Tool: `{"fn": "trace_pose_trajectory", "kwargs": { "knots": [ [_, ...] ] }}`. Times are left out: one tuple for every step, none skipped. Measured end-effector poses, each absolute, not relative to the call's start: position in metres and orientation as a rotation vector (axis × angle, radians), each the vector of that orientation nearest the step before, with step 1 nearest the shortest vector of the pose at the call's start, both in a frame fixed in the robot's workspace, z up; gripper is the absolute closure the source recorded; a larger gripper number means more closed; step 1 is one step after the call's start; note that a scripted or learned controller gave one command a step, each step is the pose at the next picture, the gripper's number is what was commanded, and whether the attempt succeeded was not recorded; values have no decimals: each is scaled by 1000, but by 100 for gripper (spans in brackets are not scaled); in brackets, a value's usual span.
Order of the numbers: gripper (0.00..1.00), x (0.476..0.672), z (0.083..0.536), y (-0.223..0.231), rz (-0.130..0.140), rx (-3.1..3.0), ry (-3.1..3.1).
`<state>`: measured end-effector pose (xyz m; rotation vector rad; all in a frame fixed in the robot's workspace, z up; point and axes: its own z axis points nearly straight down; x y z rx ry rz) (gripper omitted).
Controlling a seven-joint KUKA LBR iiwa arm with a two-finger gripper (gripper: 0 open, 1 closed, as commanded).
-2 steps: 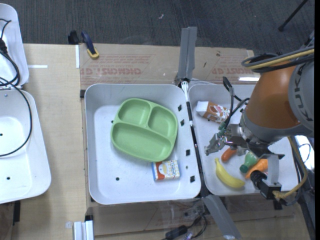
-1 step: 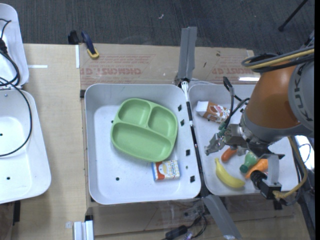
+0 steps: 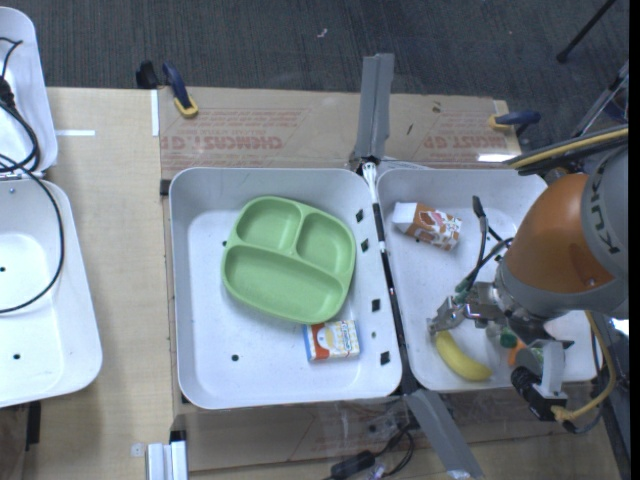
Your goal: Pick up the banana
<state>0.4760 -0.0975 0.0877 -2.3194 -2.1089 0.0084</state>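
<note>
While the banana [image 3: 461,357] lies at six o'clock in the right bin [image 3: 420,368], my gripper [image 3: 447,320] hovers at its eleven-o'clock end, jaws apparently apart around nothing, so I fear pinching its curved tip and slipping.

Banana [image 3: 462,358]: yellow. Divided plate [image 3: 290,258]: pale green. Small carton [image 3: 332,340]: orange, white, blue. Second carton [image 3: 430,225]: brown and white. Bins [image 3: 195,298]: white. Arm's band [image 3: 560,238]: orange.

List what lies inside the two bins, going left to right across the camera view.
Green divided plate → small carton in the left bin → snack packet → banana in the right bin.
</note>
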Motion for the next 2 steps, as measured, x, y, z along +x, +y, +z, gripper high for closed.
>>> {"fn": "trace_pose_trajectory", "kwargs": {
  "knots": [
    [100, 475, 93, -98, 15, -2319, -2102],
    [100, 519, 188, -29, 12, -2330, -2100]
  ]
}}
